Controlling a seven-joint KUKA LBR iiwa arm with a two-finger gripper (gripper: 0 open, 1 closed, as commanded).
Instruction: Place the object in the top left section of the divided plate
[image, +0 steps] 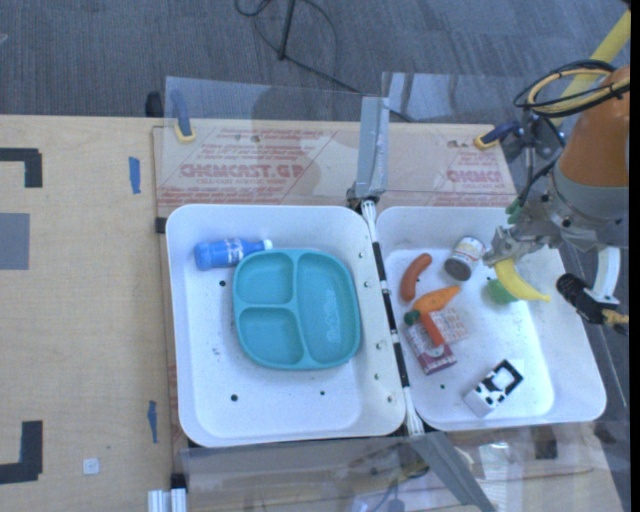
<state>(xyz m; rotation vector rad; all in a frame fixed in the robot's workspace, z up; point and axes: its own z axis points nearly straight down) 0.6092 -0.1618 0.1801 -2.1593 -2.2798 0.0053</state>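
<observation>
A teal divided plate is seen in the left bin, its top-left section bare. The tool is poised at the right bin's far right corner, over a yellow banana, probably the intended object; whether it is clamped cannot be told. Red lettering on the board behind is too faint to read.

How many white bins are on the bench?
2. The left bin holds the teal divided plate and a blue bottle. The right bin sits beside it, touching along the middle edge, and holds the small toys, with the gripper over it.
</observation>
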